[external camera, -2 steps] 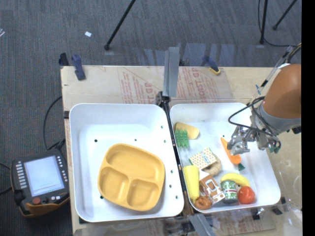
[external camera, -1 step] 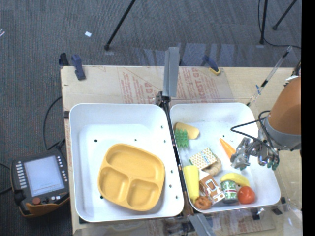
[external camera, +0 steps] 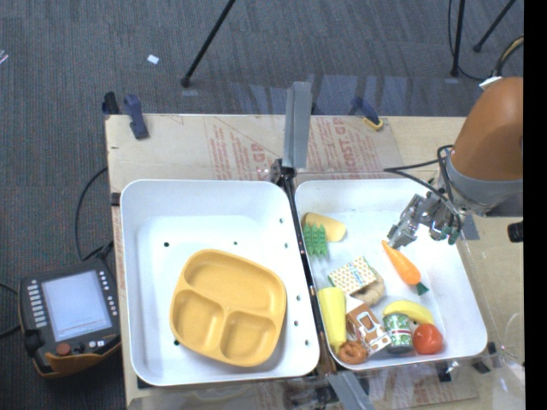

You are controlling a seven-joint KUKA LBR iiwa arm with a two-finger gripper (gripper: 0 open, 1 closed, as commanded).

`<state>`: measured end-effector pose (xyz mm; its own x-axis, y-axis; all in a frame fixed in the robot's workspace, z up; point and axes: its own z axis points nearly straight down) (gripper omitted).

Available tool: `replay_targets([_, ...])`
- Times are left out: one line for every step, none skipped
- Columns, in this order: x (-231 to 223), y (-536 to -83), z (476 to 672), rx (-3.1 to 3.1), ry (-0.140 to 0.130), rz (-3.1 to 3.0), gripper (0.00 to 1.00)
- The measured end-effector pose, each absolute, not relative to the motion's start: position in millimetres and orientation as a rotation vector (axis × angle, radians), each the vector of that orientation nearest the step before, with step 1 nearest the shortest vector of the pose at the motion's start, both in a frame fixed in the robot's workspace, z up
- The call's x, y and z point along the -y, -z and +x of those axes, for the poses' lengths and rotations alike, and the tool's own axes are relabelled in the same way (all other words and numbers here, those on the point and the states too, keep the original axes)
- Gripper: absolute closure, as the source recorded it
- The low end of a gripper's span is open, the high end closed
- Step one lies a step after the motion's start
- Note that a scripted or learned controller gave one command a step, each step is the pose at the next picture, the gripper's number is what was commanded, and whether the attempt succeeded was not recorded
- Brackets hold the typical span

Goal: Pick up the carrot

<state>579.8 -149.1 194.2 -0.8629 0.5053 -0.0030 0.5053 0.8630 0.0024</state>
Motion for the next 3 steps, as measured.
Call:
replay_targets([148.8, -192.9, 579.1, -3.032, -0.001, 0.821, 0.00])
replay_targets([185.9, -84.2, 582.1, -3.003, 0.001, 0.943, 0.00])
replay_targets([183.4, -98.3, 585.6, -3.001, -0.001, 0.926, 1.00])
